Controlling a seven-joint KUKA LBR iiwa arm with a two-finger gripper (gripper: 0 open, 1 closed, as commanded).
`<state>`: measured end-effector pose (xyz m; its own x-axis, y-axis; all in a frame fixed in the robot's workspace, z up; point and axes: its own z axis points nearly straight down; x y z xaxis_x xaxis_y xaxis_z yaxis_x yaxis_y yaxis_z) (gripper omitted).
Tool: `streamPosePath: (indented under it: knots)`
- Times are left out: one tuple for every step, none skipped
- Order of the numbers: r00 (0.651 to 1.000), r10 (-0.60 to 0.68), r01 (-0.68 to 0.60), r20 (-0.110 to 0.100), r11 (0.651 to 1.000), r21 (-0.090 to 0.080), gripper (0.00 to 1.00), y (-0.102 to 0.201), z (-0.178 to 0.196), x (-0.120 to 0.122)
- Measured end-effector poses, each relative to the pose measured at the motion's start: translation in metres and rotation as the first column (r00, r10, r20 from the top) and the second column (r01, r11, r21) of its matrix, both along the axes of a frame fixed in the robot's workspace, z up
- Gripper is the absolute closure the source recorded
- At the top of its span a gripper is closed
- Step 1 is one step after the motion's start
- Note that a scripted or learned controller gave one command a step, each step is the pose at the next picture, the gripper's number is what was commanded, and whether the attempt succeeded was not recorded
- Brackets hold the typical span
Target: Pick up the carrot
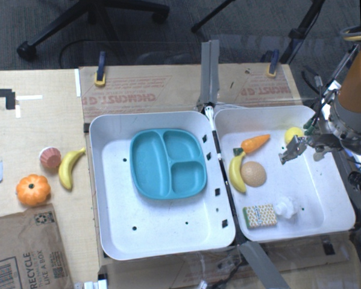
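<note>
Currently:
Carrot [255,143]: lies in the right bin [329,223], near its far edge, just beside the banana [237,174] and brown ball [253,173].
Gripper [302,146]: hovers right of the carrot, beside a yellow lemon [293,134]; nothing seen between the fingers, spread cannot be told.
Risk: a descent here would likely catch the lemon, or nudge the carrot against the banana.

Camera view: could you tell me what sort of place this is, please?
Probably a robotics lab: a bench with two white bins of toy food such as a carrot, clamped cardboard, and an office chair base on grey carpet.
</note>
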<state>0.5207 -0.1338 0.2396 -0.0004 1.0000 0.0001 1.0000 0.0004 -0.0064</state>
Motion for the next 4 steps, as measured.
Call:
streamPosePath:
  knots:
    - [0.998, -0.063, 0.063, 0.0, 0.998, -0.001, 0.0, 0.025, -0.129, 0.058]
    - [0.977, 0.212, -0.212, 0.004, 0.977, 0.0, 0.0, -0.002, -0.15, 0.111]
    - [0.978, 0.209, -0.209, 0.003, 0.978, -0.001, 1.0, -0.004, -0.143, 0.111]
    - [0.964, 0.266, -0.266, 0.002, 0.964, 0.0, 1.0, 0.1, -0.051, 0.069]
